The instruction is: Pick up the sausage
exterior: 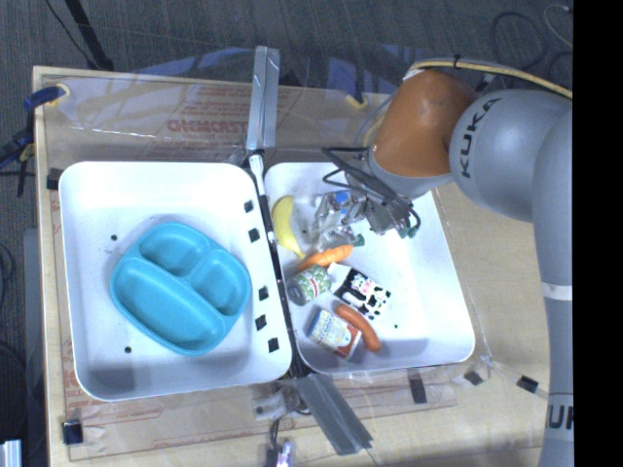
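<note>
The two-finger metal gripper [336,224] hangs low over the upper half of the right shallow white bin [440,270]; its finger state cannot be determined against the clutter. The reddish-orange sausage [357,326] lies near that bin's front edge, touching a small printed carton [329,331]. A blue three-compartment plastic plate [181,285] occupies the left bin [92,222].

light: bright, even | glare: white bins [88,261] | shadows: soft | focus: slightly soft
</note>
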### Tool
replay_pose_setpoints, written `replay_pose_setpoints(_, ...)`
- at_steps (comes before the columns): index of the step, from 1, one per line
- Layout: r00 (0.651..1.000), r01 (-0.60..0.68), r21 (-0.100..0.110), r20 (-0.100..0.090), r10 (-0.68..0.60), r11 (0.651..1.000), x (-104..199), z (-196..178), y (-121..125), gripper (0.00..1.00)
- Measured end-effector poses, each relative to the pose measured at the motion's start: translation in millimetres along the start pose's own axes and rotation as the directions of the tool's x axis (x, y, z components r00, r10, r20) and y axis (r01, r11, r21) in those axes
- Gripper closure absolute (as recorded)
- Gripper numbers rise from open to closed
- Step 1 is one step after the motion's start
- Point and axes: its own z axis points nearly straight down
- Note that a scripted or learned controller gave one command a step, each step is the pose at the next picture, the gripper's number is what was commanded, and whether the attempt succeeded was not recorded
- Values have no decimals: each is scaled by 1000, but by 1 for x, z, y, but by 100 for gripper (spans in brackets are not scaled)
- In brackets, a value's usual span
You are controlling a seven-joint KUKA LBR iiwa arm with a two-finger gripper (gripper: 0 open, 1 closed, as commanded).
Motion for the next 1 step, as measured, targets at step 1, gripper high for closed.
replay_pose_setpoints(1, 842, 539, -1, -1, -539, 842, -40, -15, 46, 100)
